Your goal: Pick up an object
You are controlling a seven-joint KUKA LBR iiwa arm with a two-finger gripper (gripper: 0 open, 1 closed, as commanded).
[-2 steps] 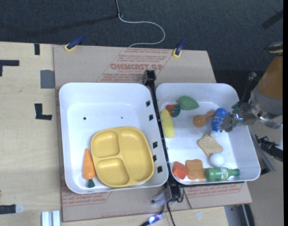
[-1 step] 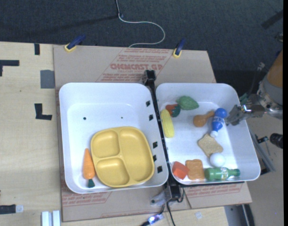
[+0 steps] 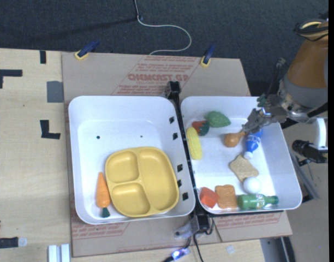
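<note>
My gripper (image 3: 252,125) hangs over the upper right part of the right bin (image 3: 281,146), its dark fingers pointing down-left. Just below its tip lie a brown rounded item (image 3: 231,140) and a small blue and white bottle (image 3: 251,144). The right bin also holds a green leafy piece (image 3: 216,119), a yellow corn cob (image 3: 194,142), a red and green item (image 3: 200,127), a slice of bread (image 3: 243,168), a white egg (image 3: 252,185), a green bottle (image 3: 255,201), an orange block (image 3: 226,196) and a red piece (image 3: 208,197).
The left bin (image 3: 88,119) holds a yellow divided plate (image 3: 141,180) and an orange carrot (image 3: 102,192) beside it. A black clip (image 3: 173,88) joins the bins at the top. A white cable (image 3: 161,26) runs across the dark floor beyond the bench.
</note>
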